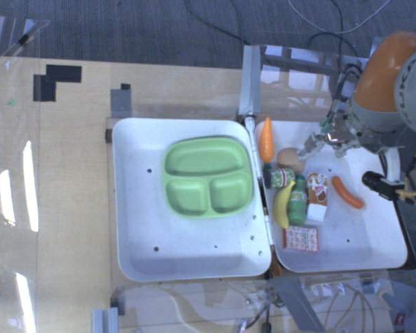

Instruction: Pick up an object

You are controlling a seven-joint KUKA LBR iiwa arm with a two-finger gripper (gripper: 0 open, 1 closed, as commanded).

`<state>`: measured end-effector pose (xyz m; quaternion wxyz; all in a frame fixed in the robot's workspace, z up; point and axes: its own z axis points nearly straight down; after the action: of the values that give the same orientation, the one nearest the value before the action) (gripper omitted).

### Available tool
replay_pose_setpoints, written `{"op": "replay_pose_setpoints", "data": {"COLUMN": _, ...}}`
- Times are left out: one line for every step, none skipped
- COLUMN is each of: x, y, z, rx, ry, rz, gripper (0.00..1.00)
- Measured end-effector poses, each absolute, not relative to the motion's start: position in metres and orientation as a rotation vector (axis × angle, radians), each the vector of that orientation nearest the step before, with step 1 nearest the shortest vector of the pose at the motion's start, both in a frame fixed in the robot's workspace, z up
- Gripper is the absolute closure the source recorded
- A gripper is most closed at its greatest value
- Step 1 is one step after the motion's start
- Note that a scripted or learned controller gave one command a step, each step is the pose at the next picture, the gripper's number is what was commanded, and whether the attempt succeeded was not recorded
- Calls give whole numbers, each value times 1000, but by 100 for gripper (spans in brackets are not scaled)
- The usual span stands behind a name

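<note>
Objects for picking are gathered in the right bin, mostly along its left side. A carrot is laid upright against the wall between the two bins, with a brownish egg-like piece just below and to its right. A small can is set under that piece, and a banana is laid beneath the can, touching a green bottle at its right. A small carton with a white block below it is placed just beside the bottle. A flat patterned box is laid lowest in the group. A sausage is set apart toward the bin's right.

The left bin is occupied by a green divided plate with three compartments.

The gripper is held over the upper part of the right bin, near the egg-like piece and above the carton. Nothing is seen between its fingers; whether they are spread or closed cannot be told.
</note>
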<state>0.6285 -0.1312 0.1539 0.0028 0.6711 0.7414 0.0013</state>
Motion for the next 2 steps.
{"op": "replay_pose_setpoints", "data": {"x": 671, "y": -124, "z": 171, "rx": 1958, "ry": 2445, "rz": 8, "gripper": 0}}
{"op": "replay_pose_setpoints", "data": {"x": 669, "y": -105, "z": 91, "rx": 1733, "ry": 2619, "rz": -6, "gripper": 0}}
